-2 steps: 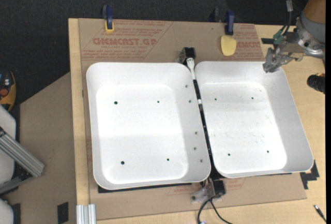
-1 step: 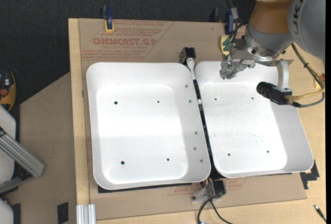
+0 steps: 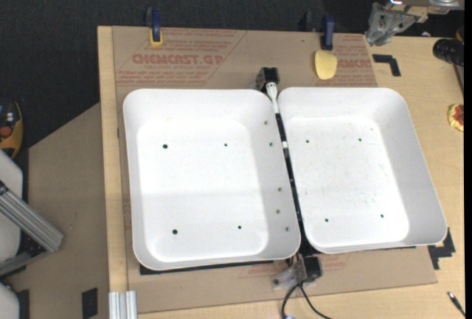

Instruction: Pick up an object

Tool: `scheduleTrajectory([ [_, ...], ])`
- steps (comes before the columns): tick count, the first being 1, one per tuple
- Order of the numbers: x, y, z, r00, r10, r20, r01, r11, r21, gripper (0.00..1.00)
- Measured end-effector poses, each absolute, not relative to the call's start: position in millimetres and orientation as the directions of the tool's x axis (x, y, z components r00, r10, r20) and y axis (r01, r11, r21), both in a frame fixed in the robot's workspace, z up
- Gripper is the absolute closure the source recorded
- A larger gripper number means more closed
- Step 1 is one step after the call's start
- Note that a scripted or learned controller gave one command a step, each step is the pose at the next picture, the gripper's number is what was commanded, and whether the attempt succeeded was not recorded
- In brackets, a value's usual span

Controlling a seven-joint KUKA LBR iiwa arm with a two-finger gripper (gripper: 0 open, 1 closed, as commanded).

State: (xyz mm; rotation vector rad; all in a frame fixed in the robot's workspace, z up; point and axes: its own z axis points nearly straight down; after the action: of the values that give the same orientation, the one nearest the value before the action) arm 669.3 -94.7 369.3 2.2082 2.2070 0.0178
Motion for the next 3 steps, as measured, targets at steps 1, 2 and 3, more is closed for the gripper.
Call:
scheduleTrajectory([
  [1,665.5,-82,290,-0.001,1.0,0.001,1.0,0.001,-0.008,1.0],
  [2,648.3,-85,312,0.001,1.0,0.0,1.0,-0.001,-0.002,1.0],
  [3,631.0,-80,347,-0.001,1.0,-0.001,1.0,0.001,0.006,1.0],
])
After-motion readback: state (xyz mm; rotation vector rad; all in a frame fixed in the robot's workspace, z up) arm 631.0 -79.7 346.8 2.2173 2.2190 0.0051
